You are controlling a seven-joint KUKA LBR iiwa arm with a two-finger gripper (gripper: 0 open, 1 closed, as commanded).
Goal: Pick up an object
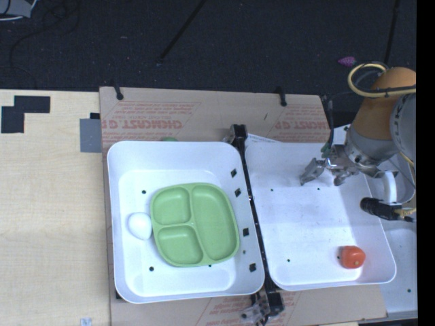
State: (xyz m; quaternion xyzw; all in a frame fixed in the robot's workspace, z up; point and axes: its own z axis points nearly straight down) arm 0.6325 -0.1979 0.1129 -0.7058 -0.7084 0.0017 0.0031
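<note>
A small red-orange round object (352, 257) lies in the right bin (299, 263), near its front right corner. In the left bin (129, 161) a green three-part plate (194, 223) lies flat, and a white egg-shaped object (140, 225) rests against its left edge. My gripper (325, 176) hangs over the back right part of the right bin, its fingers spread open with nothing between them. It is well behind and slightly left of the red-orange object.
A black divider (246, 209) runs between the two bins. Both bins sit on a cardboard sheet (204, 117) on the wooden bench. The arm's orange band (380, 111) stands at the right, behind the right bin.
</note>
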